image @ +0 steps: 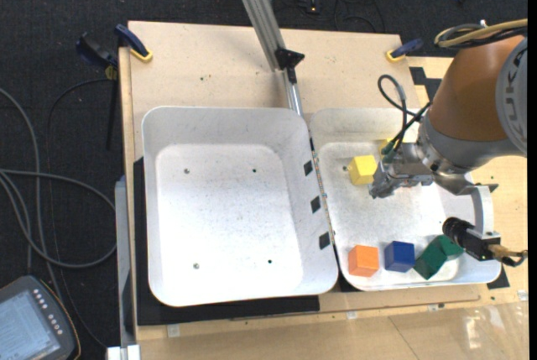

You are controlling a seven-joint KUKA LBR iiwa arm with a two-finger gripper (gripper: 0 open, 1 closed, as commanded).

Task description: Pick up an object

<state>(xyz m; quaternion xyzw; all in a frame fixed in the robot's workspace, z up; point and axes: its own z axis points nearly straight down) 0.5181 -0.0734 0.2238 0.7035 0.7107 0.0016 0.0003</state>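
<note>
We found the gripper [383, 185] low in the right bin [419, 281], just beside the yellow block [362, 169]; its grip state could not be determined. Orange block [363, 259], blue block [400, 256] and green block [437, 256] lay along the near wall.

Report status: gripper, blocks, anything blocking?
Gripper low in right bin, beside yellow block. Nothing seen held. Orange, blue, green blocks at near edge.

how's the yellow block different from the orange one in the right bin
The yellow block sits toward the bin's upper middle, right beside the gripper; the orange block lies at the bin's near edge, next to the blue block. They differ in colour, and the yellow one looks turned at a slight angle. Both are small cubes of similar size in the right bin.
</note>
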